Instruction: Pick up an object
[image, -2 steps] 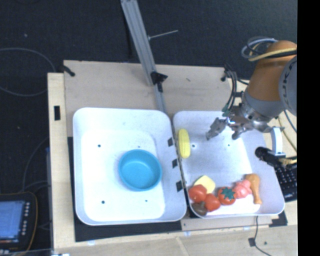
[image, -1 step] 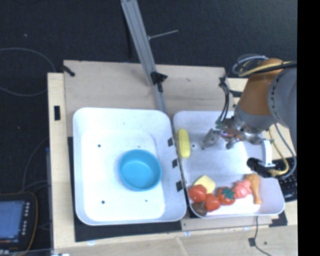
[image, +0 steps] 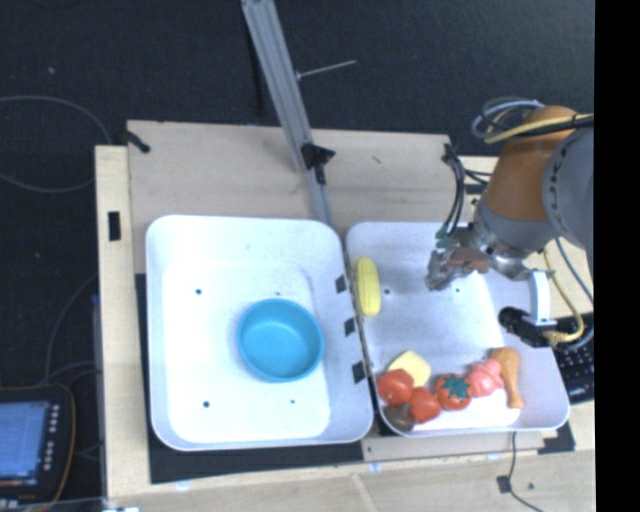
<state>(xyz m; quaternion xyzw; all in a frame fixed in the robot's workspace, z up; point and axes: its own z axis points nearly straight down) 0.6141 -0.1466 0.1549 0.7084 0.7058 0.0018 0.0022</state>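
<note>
The yellow plastic corn cob (image: 368, 286) lies alone against the left wall of the right-hand white bin (image: 420, 238), the easiest pick. The two-finger gripper (image: 446, 268) hangs over that bin's far half, nothing between its fingers; their spread I cannot tell. Best to descend across the cob's narrow width, clear of the wall

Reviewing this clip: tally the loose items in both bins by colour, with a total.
Blue: 1, the bowl in the left bin
Yellow: 2, the corn-like piece and the pale yellow block in the right bin
Red: 3, the red pieces
Pink: 1, the pink piece
Orange: 1, the orange piece
Total: 8
</note>
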